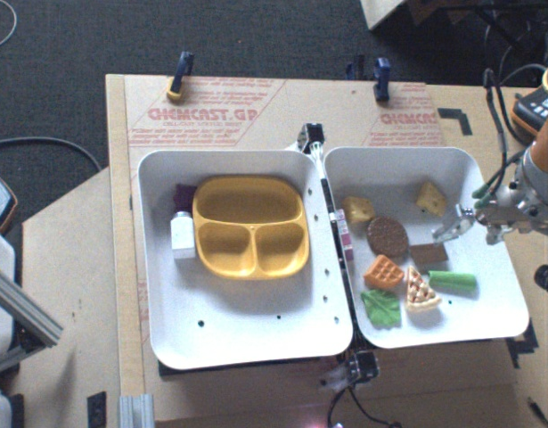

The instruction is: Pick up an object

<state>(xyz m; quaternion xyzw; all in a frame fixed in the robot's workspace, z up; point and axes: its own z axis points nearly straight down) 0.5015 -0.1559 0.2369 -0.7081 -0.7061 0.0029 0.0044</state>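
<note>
Near edge of the right bin point(501, 324): green leafy piece point(380, 308), pizza-slice toy point(421, 290) and green stick point(453, 282) sit close together, with the orange waffle wedge point(385, 272) touching or nearly touching the slice. Bad first pick, neighbours would snag.

Next row back: brown block point(429, 256) and round brown cookie point(387, 236), near each other but with a bit of bare floor around the block's right side.

Pincer point(453, 226) hovers just above and right of the brown block, low over the bin, nothing between its fingers. They look slightly apart, but it's small in frame, so I can't tell for sure.

Judgement: brown block is the closest target. To do this well, centre over it, turn the wrist so the fingers straddle its short side, spread wide before descending, and come straight down to avoid nudging the cookie or the stick. Close only once the tips reach the bin floor.

Further back: yellow cheese wedge point(431, 199) stands well apart from everything, an easy fallback. Tan cube point(359, 210) hugs the left wall, poor clearance.

Left bin point(158, 266) holds a yellow divided tray point(250, 226), a white bottle point(183, 235) and a dark purple item point(185, 193). Skip those.
</note>
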